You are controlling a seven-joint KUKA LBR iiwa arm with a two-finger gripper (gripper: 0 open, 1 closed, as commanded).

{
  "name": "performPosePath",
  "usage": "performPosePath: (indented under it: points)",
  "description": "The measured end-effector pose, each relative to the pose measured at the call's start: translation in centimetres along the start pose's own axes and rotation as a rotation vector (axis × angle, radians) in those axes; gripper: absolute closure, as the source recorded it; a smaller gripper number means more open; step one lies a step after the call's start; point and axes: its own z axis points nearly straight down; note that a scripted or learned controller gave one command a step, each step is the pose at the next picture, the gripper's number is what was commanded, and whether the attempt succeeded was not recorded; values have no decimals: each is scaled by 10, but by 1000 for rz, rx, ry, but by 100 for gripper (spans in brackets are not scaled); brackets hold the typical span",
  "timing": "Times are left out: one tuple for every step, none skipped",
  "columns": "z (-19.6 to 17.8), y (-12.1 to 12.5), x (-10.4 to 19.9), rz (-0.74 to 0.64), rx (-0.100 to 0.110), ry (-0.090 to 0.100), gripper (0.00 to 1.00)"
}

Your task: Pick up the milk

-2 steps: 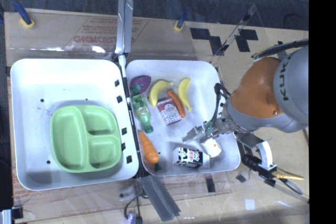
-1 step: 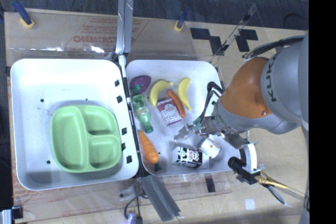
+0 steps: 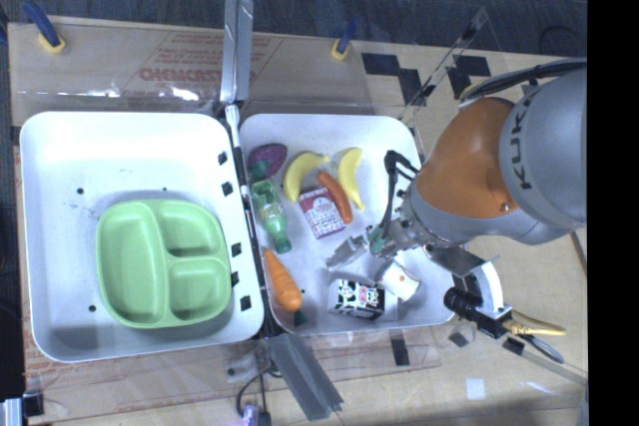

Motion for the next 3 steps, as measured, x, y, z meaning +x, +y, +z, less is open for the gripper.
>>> performPosePath:
  points:
    - [32, -6, -18, -199, 4, 4, 0]
    - [-24, -1, -6, -633, -1, -1, 0]
    - [-78, 17, 25, -450, -1, -1, 0]
